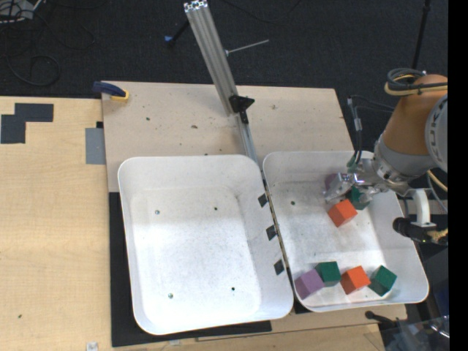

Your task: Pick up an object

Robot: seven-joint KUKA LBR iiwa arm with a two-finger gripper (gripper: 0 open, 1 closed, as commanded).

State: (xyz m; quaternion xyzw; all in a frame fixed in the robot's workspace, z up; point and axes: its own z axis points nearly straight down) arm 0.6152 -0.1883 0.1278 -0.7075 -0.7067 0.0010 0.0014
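We see the arm's two-finger gripper (349, 190) low in the right-hand white plastic bin (409, 287), just above a small orange cube (341, 213); whether it is open or closed we cannot tell. A glancing contact could, we judge, push the cube aside.

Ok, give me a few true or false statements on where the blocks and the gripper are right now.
1. All blocks lie in the right bin. True.
2. The gripper hovers over the left bin. False: it is over the right bin, beside an orange block.
3. Four blocks sit in a row near the right bin's front edge: purple block, green block, second orange block, second green block. True.
4. A yellow block lies in the right bin. False: the blocks there are orange, green and purple.
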